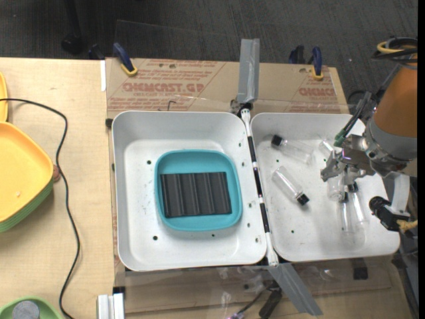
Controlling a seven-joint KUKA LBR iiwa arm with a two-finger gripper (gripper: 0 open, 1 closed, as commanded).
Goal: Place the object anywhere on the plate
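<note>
White left bin (pixel 129 178) bears a teal plate (pixel 197 191) with a dark ribbed centre, lying flat near the bin's middle; white right bin (pixel 292 234) holds clear plastic tubes: one with a black cap (pixel 290 185) near its middle, another (pixel 290 147) toward the far left corner, a third (pixel 350 214) at the right, under the gripper; gripper (pixel 342 178) hangs over the right bin's right part, finger spread not discernible; yellow dishes (pixel 23 175) stacked on the wooden table (pixel 66 258), black cable (pixel 63 178) beside them.
</note>
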